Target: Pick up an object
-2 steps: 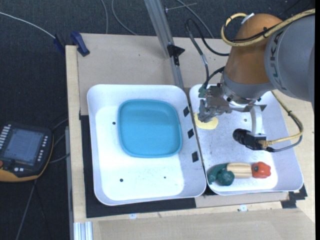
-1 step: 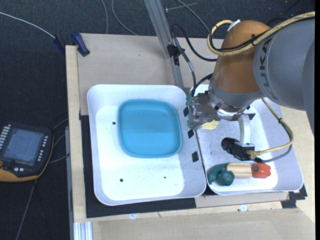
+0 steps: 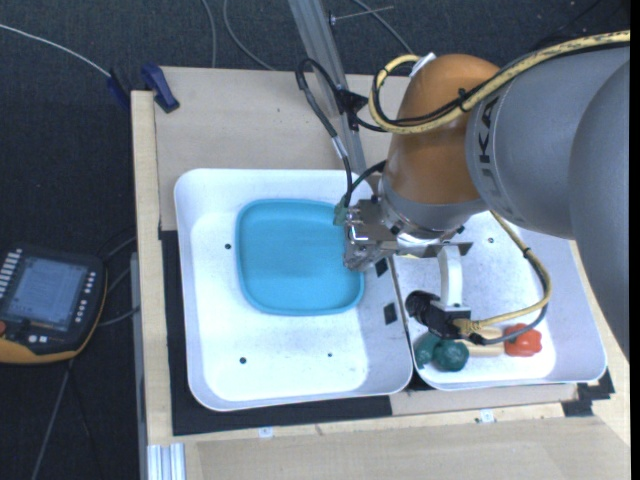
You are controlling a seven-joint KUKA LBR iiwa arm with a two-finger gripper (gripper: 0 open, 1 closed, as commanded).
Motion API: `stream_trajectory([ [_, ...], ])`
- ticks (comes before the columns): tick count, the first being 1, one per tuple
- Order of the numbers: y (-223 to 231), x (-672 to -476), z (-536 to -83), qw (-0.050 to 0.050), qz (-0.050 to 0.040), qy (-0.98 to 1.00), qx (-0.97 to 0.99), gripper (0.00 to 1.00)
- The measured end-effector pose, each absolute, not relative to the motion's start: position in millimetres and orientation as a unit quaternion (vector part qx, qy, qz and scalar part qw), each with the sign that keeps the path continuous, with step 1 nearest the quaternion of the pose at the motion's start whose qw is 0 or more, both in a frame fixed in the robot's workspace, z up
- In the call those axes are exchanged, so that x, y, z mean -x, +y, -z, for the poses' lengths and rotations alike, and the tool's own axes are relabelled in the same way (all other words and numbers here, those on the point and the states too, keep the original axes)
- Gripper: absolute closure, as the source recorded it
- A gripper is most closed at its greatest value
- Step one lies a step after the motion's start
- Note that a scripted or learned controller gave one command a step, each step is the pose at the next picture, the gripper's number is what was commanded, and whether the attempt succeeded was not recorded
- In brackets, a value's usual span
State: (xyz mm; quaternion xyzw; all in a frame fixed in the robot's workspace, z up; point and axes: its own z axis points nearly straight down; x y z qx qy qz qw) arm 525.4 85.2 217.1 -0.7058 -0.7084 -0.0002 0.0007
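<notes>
You look to be at the approach step: the blue dish (image 3: pixel 292 258) has its rim right beneath the jaws, whose opening you cannot tell, so the next move calls for a straight descent onto that rim.

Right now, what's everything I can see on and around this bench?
Left bin: 1, white, bench's left side.
Right bin: 1, white, beside it.
Plate: 1, blue, in left bin.
Teal object: 1, teal, right bin's near-left corner.
Orange object: 1, orange-red, right bin's near edge.
Handheld screen: 1, grey, floor left of bench.
Arm: 1, grey with orange band, entering from right.
Gripper: 1, metallic, over plate's right edge.
</notes>
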Motion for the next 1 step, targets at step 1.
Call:
stream_trajectory([
  [1, 83.1, -525.8, -217.1, 0.0, 0.0, -0.707, 0.707, 0.0],
])
